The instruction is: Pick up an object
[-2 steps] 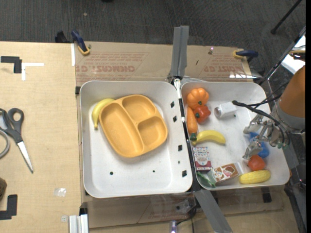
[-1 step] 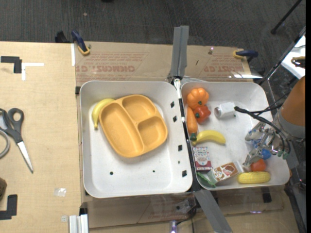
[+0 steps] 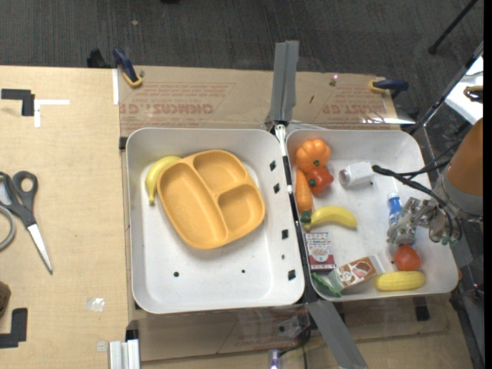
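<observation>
Over the right bin's (image 3: pixel 369 133) far-right side, we find the gripper (image 3: pixel 405 225) lowered among the toys. Its metal fingers point down and toward the bin floor; whether they are spread or closed we cannot tell from this slant, and nothing shows between them.

Directly below the gripper in the view, just beside its tip, sits a small red tomato (image 3: pixel 407 258), round and glossy. Beyond that, against the near wall, lies a yellow corn cob (image 3: pixel 400 281), long axis running left-right. We judge the tomato the likeliest target: it is nearest, and a short move toward the near wall would cover it.

A blue-and-white tube (image 3: pixel 394 207) stands touching or just beside the gripper on its left; contact is unclear.

Farther left of the gripper: a smooth, curved banana (image 3: pixel 333 217), a white cylinder (image 3: pixel 356 175), an orange pumpkin (image 3: pixel 313 154) with ribbed skin, a red pepper (image 3: pixel 318 179), and flat printed cartons (image 3: pixel 338 266).

Well apart, in the left bin (image 3: pixel 200 290), rests a matte yellow divided plate (image 3: pixel 211 198) with a second banana (image 3: pixel 159 174) at its edge.
</observation>
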You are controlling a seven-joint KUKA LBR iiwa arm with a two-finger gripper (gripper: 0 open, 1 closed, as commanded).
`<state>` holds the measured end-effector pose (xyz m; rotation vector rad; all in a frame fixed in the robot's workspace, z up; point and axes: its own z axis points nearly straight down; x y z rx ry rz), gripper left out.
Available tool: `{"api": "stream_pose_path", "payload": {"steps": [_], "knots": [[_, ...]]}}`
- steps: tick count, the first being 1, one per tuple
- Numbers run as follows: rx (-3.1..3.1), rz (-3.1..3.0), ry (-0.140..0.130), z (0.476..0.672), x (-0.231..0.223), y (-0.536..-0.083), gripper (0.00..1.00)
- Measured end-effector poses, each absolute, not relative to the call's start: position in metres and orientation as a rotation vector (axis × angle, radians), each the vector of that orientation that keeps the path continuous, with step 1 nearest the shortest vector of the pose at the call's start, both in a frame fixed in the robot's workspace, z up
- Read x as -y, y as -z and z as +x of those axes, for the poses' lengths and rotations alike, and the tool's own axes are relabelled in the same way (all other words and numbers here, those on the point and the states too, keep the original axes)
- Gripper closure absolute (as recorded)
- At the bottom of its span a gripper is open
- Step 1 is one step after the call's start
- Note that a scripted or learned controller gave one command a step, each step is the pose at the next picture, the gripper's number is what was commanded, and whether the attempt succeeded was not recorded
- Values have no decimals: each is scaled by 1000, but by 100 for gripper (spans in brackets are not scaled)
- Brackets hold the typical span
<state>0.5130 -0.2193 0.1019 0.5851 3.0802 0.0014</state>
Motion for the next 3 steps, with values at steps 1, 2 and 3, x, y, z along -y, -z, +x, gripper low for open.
{"api": "stream_pose_path", "payload": {"steps": [1,2,3], "knots": [[-3083,583,-5,513,218,-102,0],[-3098,510,-5,525,219,-92,0],[-3039,786,-19,501,212,-93,0]]}}
